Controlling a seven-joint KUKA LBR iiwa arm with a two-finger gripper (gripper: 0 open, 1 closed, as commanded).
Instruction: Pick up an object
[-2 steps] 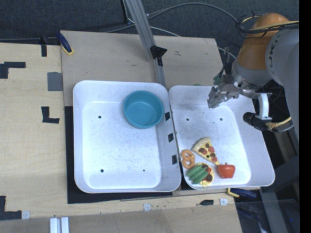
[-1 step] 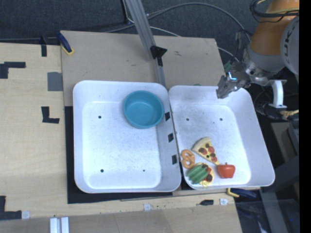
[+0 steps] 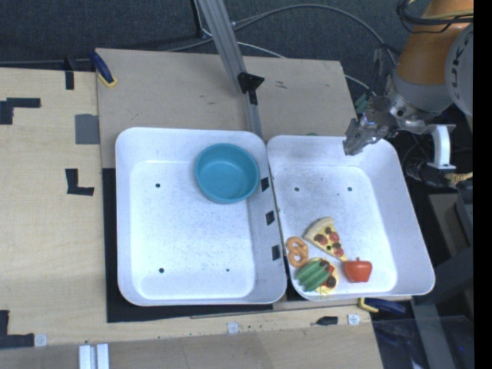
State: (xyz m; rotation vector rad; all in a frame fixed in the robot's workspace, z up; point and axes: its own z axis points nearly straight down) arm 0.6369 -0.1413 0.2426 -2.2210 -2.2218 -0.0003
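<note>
Objects for picking, a pizza slice [image 3: 325, 237], pretzel [image 3: 297, 249], green toy [image 3: 313, 274] and red pepper [image 3: 357, 270], all lie in the right bin's [image 3: 384, 206] near corner, untouched, with the gripper [image 3: 355, 141] over its far edge, carrying nothing, its opening impossible to judge.

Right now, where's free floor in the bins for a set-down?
Left bin: everything in front of the blue bowl is bare. Right bin: bare from the gripper at its far rim down to the toys. Crowded: its near edge, with pizza slice, pretzel, green toy, red toy.
</note>
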